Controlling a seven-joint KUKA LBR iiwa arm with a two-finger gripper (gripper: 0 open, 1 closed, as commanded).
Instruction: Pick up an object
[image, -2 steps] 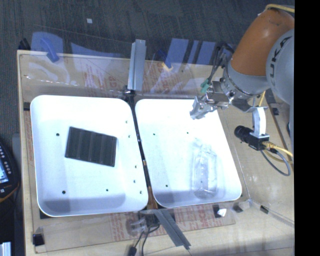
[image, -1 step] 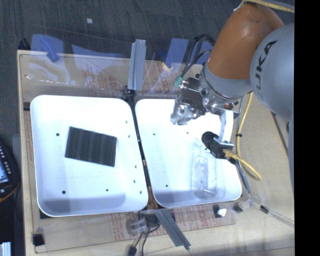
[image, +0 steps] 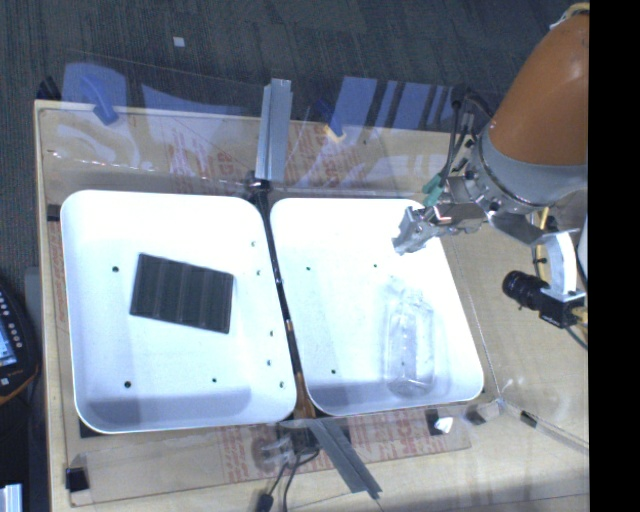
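1. White bins, count two: left bin (image: 90, 215) and right bin (image: 330, 225), side by side on the desk (image: 520, 440), a dark divider strip (image: 283, 320) between them.
2. Loose items, count two: one dark ribbed pad (image: 183, 292), one clear plastic bottle (image: 408, 345).
3. Arm (image: 545, 100), count one: orange band above grey wrist, reaching in from the right.
4. Desk is pale wood-tone with faint red print under the bins. A clear panel (image: 180, 125) stands along the far edge, with blue shapes behind it. A grey metal post (image: 272, 130) rises at the far end of the divider. Floor beyond is dark carpet.
5. Left bin holds the pad, lying flat, slightly skewed, left of centre.
6. Right bin holds the bottle, lying on its side in the near right part, close to the near wall.
7. Pincer (image: 412, 232) sits over the right bin's far right corner, well apart from the bottle. Whether it is released or clenched: cannot tell. Nothing seen in it.
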